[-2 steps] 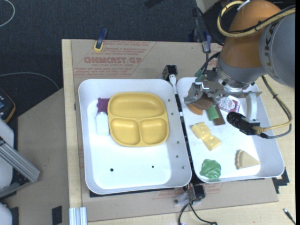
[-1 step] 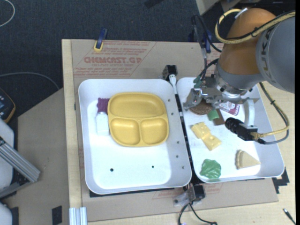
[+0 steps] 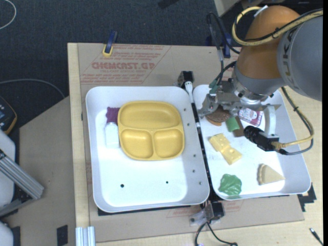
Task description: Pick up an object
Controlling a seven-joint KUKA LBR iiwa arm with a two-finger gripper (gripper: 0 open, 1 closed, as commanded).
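Nearest the table's front edge, in the right bin, we see a green lump and a tan wedge. Beyond them the yellow cheese block lies with its long axis slanting toward the front right corner. Farther back, the pincer hangs over a brown disc; we cannot tell its state. A yellow tray fills the left bin.

Robotics laboratory test cell, industrial arm with exposed cabling, two white bins on a cardboard-covered bench, aluminium framing at left, dark carpet with trailing wires, toy test objects.
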